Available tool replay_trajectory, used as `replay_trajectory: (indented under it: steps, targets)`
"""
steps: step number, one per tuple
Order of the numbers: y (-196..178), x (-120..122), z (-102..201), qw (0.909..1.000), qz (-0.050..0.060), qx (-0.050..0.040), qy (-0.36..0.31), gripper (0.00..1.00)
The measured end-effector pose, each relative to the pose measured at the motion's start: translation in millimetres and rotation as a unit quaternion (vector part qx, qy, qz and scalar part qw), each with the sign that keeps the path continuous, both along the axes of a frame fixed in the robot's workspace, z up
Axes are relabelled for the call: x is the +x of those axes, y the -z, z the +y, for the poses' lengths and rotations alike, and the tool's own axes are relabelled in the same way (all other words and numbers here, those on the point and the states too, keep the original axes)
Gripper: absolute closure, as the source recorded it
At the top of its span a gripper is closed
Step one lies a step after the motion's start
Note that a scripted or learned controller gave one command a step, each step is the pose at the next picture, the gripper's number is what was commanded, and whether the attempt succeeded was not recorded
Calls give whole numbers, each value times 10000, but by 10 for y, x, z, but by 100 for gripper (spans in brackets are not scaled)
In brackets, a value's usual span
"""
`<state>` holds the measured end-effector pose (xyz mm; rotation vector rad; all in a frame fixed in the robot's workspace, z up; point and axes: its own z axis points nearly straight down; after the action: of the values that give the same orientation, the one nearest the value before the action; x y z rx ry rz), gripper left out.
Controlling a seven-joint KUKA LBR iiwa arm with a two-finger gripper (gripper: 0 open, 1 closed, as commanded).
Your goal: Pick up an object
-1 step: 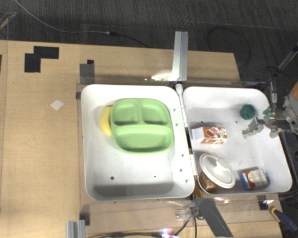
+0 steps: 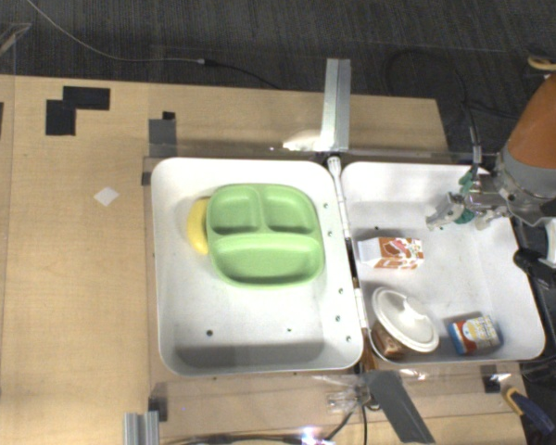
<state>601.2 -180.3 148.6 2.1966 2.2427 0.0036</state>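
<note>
Task barely begun: gripper, state indiscernible, hovers at two o'clock in the right bin; snack packet, white bowl and small can lie ungrasped below.

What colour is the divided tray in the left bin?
Light green, seen in the camera view: the divided tray.

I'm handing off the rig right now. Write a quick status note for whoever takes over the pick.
Gripper: at the right bin's far side, above the floor, nothing seen held.
Right bin: small carton mid-bin, white bowl near the front, can on its side front right.
Left bin: green divided tray over something yellow.
Done: nothing picked.
Left: grasp and lift one object.
</note>
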Motion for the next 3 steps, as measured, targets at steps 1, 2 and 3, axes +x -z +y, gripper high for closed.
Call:
replay_trajectory:
  steps: [1, 2, 3]
  targets:
    - [593, 417, -230, 10000, -9, -9, 96, 0]
    - [470, 427, -226, 10000, -9, -23, 56, 100]
    - [452, 424, -110, 9970, -7, -14, -771, 100]
